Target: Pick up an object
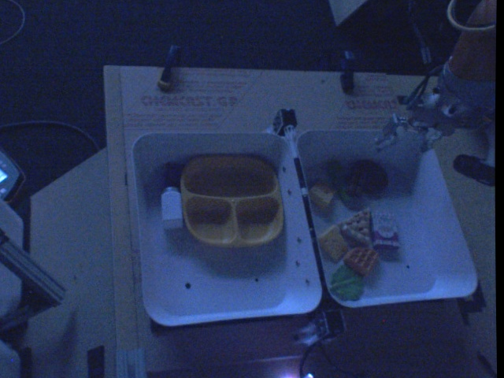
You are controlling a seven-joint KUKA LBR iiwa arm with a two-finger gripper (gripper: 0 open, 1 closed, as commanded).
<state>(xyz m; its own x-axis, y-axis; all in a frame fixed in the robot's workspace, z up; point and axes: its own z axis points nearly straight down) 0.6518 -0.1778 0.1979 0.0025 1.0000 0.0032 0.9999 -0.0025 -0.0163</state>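
Objects for picking lie clustered in the right bin (441,235): a dark round piece (367,176), waffle (361,260), green leaf (346,283). End effector (409,130) hovers over the bin's far rim, fingers apparently spread, holding nothing. Best descend squarely over the isolated dark piece, clear of neighbours.

The arm (476,46) was cut off by the picture's right edge. Beside the yellow tray (231,198), the small white bottle (171,206) was too dim to read.
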